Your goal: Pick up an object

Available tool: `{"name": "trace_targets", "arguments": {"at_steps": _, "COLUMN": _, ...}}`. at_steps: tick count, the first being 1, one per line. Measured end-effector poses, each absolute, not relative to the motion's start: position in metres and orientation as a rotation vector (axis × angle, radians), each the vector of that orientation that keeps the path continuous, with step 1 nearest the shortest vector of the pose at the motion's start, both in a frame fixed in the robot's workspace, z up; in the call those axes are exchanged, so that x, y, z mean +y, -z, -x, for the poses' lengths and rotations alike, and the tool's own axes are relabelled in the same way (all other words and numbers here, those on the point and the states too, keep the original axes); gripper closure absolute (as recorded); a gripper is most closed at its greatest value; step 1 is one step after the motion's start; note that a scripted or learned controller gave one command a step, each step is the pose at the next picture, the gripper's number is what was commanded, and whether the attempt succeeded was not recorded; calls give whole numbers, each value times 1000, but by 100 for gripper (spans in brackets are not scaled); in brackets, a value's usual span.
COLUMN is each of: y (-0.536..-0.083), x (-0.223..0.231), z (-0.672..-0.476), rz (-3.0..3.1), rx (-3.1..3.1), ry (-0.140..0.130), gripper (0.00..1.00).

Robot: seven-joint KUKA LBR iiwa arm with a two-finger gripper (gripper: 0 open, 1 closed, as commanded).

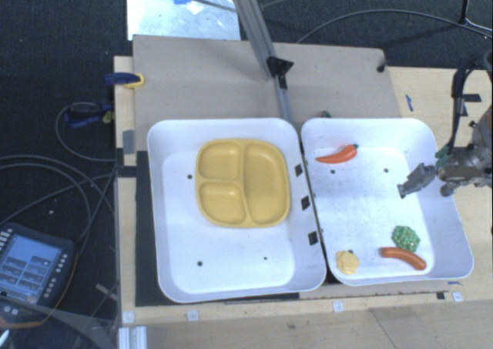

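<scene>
Progress looks slight: the grey two-finger tool (408, 186) hangs over the right shallow white bin (454, 224) (whether spread or closed I cannot tell), carrying nothing visible, with the orange toy carrot (337, 155), green knobbly toy (405, 236), orange sausage-shaped toy (402, 257) and small yellow toy (347, 262) unpicked.

At the right edge of the frame, the gripper (416, 180) is dull grey metal, angular and blocky, with a small teal-green patch on its body. Dark cables (460, 101) loop above it. The wrist behind looks grey-brown and blurred.
</scene>
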State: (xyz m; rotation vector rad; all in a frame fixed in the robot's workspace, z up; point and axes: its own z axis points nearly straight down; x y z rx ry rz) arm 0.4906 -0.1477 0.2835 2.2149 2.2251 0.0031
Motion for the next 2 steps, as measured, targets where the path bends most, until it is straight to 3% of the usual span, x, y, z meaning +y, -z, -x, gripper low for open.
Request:
{"name": "trace_targets", "arguments": {"at_steps": 1, "y": -284, "x": -148, "z": -491, "rz": -2217, "rx": 2223, "ry": -4, "gripper": 0}}
{"name": "trace_targets", "arguments": {"at_steps": 2, "y": -240, "x": -153, "z": -487, "rz": -2222, "rx": 2222, "ry": 1, "gripper": 0}}
